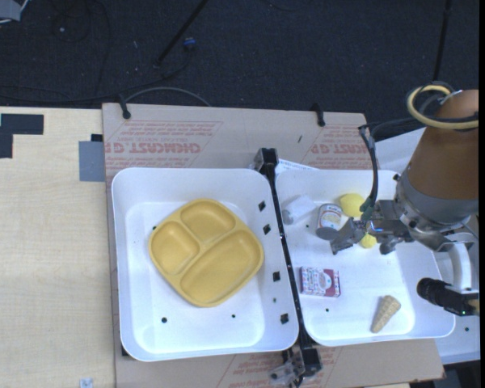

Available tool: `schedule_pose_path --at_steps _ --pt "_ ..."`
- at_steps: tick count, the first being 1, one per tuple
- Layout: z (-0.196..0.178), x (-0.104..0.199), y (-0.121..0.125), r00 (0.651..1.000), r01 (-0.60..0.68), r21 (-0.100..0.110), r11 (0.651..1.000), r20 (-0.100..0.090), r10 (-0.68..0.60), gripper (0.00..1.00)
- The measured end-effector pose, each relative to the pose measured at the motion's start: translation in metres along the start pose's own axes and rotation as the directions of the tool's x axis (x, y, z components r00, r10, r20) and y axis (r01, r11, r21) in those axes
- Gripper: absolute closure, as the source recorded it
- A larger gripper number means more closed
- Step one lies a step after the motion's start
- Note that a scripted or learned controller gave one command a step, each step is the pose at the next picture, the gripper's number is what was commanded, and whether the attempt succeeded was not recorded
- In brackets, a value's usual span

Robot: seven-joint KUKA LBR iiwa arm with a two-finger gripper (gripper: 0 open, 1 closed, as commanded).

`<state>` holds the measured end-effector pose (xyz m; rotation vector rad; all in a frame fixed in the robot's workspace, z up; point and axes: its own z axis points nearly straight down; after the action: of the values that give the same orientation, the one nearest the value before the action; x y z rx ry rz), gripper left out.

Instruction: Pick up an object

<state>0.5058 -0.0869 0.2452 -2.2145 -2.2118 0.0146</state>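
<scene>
My gripper [362, 239] hangs over the right bin [420, 330], its dark fingers spread apart, so it is open. A small yellow patch [370, 236] shows between the fingers; I cannot tell what it is or whether it is touched. A yellow lemon-like ball [352, 203] lies just up-left of the gripper. Beside it stands a small silver can [330, 216]. A red and white packet [318, 281] lies lower left in that bin. Near the bin's front lies a tan cone [385, 313].
The left bin [137, 314] holds a yellow divided plate [205, 250]. A clear wrapper [292, 211] rests by the black divider [279, 241] between the bins. The arm's orange-banded body [444, 160] looms over the right bin's far right side.
</scene>
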Motion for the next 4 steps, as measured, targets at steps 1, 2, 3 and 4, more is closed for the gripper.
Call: schedule_pose_path --at_steps 1,2,3,4 --pt "-0.006 0.0 0.002 1.0 0.002 -0.013 1.0 0.002 -0.002 0.0" --pt "0.058 -0.002 0.003 1.0 0.001 -0.005 1.0 0.0 -0.001 0.0" --pt "0.102 0.001 0.006 1.0 0.001 -0.006 1.0 0.0 -0.001 0.0" --pt "0.156 0.002 0.005 1.0 0.001 -0.006 1.0 -0.001 -0.001 0.0"
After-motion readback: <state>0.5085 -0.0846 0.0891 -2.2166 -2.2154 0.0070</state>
